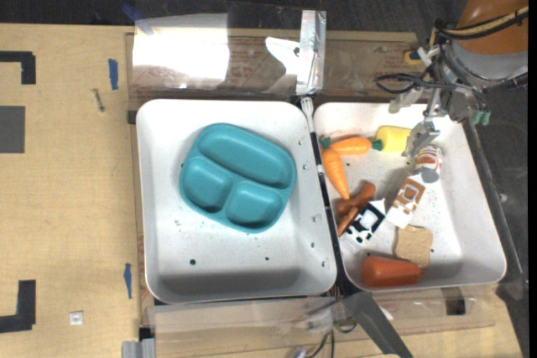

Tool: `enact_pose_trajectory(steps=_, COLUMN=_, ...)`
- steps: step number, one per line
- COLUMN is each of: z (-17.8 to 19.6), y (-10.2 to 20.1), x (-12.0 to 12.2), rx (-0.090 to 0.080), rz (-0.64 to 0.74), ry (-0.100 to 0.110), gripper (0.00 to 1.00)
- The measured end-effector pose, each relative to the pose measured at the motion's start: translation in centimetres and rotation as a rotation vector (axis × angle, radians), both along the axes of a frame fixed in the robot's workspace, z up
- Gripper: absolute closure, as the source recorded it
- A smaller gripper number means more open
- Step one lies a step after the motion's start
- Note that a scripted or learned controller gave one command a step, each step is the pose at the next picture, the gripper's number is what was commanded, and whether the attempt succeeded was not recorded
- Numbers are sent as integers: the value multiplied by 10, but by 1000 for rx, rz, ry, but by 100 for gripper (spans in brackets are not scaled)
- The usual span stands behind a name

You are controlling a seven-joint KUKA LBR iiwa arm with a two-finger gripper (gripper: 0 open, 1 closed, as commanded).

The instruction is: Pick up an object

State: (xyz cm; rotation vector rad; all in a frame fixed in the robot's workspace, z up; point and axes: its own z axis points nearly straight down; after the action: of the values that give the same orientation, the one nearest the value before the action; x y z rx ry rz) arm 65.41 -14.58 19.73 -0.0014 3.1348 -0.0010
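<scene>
I see two shallow white bins side by side on my bench. The left white bin (159,247) holds a teal plastic plate with three sections (237,174), lying flat near the middle.

The right white bin (478,222) has many small toys in it. At the back there is an orange toy carrot lying sideways (351,146), and just beside it a small yellow toy (392,137). A second orange carrot (336,171) lies along the left wall of this bin. Below it are two brown-red sticks crossed over each other (352,205), touching a black and white card (366,222). A white and brown box (407,200) lies tilted near the middle. In front of it sits a tan square like a slice of bread (413,244), and a red toy sausage (390,269) lies by the front wall.

My arm comes in from the right. The gripper (422,138) hangs over the back of the right bin, just beside the yellow toy. A small red and white can (429,163) sits right under it. I cannot tell how far the claw is open, or whether it has hold of anything.
</scene>
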Motion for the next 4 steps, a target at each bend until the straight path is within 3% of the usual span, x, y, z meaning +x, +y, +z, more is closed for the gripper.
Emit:
enact_pose_trajectory(steps=1, z=-82, y=-11, x=-73, rx=-2, rz=-99, ry=-26, gripper=0)
enact_pose_trajectory(steps=2, z=-86, y=-44, x=-106, rx=-3, rz=-126, ry=-51, gripper=0)
enact_pose_trajectory(steps=3, z=-85, y=9, x=-154, rx=-16, rz=-122, ry=-66, gripper=0)
enact_pose_trajectory(steps=4, z=-62, y=40, x=-61, rx=2, rz=-164, ry=-4, gripper=0)
